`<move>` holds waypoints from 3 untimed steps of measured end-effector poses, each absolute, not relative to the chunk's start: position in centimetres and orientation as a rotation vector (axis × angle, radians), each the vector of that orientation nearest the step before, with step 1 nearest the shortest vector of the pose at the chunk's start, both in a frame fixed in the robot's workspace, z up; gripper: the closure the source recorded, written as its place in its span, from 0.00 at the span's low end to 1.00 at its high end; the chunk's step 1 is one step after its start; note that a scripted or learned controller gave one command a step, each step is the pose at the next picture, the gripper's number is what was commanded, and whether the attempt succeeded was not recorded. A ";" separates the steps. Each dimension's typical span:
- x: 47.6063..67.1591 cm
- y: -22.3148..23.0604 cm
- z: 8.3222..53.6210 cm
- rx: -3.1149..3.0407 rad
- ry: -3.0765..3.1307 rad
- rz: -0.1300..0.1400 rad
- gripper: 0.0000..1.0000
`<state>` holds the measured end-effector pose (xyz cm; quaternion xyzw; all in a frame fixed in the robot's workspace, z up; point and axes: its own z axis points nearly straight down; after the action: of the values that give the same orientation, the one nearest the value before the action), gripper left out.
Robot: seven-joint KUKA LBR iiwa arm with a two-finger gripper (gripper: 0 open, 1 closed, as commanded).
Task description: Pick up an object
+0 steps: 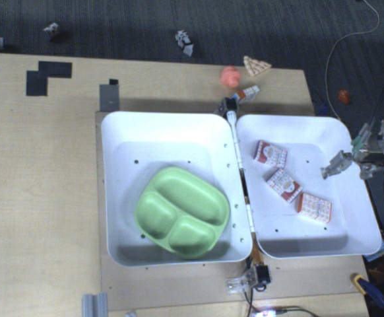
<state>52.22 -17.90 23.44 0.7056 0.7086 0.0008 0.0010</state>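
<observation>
Where bin (pixel 350 177) ends, gripper (pixel 348 158) low.

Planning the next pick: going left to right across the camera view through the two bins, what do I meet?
Left bin → green divided tray → right bin → first red-and-white packet → second packet → third packet → claw at the right bin's right side.

right bin (pixel 350 240): three small cartons (pixel 284 184) lie in a diagonal from 11 to 5 o'clock, close together | free floor at 1 and 7 o'clock | left bin (pixel 119 177): green divided tray (pixel 182 210) fills centre to 5 o'clock, open strip at 12 | pincer (pixel 342 166) hangs over right bin's 3 o'clock rim
</observation>
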 end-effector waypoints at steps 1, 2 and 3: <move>48.7 -16.7 9.1 2.217 2.222 0.003 0.00; 48.9 -16.6 10.1 2.214 2.221 0.007 1.00; 53.4 -15.5 20.4 2.213 2.223 0.005 1.00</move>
<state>53.40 -15.46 20.36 0.7055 0.7087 0.0015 0.0022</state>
